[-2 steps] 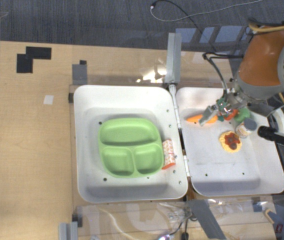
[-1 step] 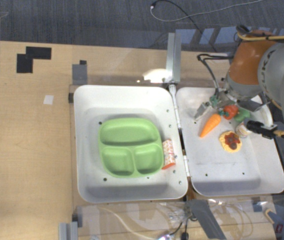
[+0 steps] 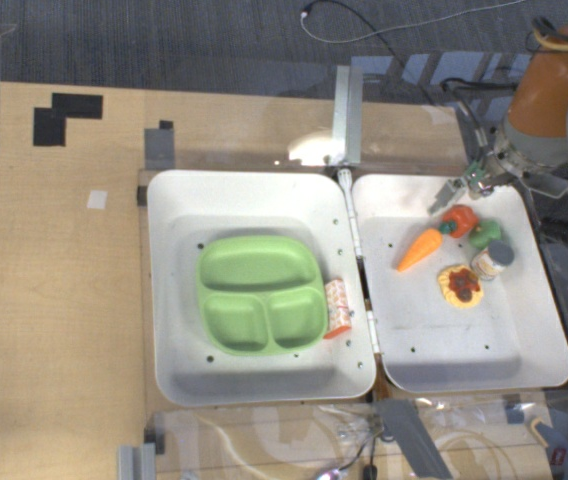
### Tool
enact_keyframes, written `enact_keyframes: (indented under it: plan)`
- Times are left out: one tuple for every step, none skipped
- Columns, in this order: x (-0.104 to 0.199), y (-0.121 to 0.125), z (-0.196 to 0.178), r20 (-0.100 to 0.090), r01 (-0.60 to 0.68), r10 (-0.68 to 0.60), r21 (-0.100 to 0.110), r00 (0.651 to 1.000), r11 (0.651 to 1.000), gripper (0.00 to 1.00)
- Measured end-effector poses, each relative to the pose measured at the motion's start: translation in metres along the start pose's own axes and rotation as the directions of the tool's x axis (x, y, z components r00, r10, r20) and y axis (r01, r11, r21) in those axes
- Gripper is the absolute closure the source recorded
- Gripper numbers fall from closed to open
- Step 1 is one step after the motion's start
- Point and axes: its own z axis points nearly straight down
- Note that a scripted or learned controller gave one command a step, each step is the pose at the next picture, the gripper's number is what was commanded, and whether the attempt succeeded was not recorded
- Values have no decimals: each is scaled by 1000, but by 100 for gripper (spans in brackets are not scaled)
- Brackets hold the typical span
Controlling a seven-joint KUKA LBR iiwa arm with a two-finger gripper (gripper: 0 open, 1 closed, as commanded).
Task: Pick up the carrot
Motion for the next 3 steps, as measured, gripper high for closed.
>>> enact_keyframes:
  plan:
    - [68,-20,52,-4,-68,68,4,998,998,0]
    - [76,8,-53,-2,-109,109,1,994,994,0]
    - [95,-32,50,-4,-83,83,4,997,997,0]
